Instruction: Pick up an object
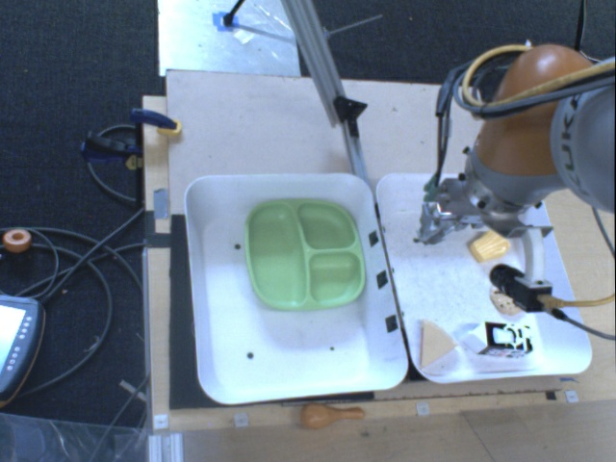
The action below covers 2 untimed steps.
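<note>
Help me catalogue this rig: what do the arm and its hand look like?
The arm is bulky, rounded and grey, with a glossy orange band above the wrist. A yellow cable loops over that band. The hand is small and metallic grey.

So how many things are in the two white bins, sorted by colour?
Green: 1, the divided plate in the left bin.
Yellow: 1, the block in the right bin.
Tan: 1, the wedge, right bin.
Black and white: 1, the printed item, right bin.
Total: 4.
A small pale bit in the right bin is too hidden to count.
</note>
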{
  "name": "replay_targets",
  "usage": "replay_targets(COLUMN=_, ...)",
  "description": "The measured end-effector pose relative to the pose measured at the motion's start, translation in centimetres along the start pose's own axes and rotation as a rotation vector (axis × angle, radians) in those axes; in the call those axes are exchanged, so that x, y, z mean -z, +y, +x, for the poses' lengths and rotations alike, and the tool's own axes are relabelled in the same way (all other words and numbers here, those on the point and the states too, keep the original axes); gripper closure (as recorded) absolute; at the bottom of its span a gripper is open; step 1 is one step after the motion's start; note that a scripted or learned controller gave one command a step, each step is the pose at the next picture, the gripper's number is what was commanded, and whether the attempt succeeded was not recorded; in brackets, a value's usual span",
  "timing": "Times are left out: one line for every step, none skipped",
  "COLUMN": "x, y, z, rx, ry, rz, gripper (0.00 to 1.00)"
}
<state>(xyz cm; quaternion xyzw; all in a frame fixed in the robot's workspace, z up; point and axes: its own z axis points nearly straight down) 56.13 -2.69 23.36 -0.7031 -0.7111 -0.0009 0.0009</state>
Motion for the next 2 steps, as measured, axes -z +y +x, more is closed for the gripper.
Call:
replay_targets(x=-0.8, y=-1.0, z=4.5, rx=-0.001, ry=0.000, rz=0.000, gripper=1.00)
replay_targets(x=-0.1, y=-3.0, z=10.2, rx=0.001, ry=0.001, rz=0.000, gripper=1.00)
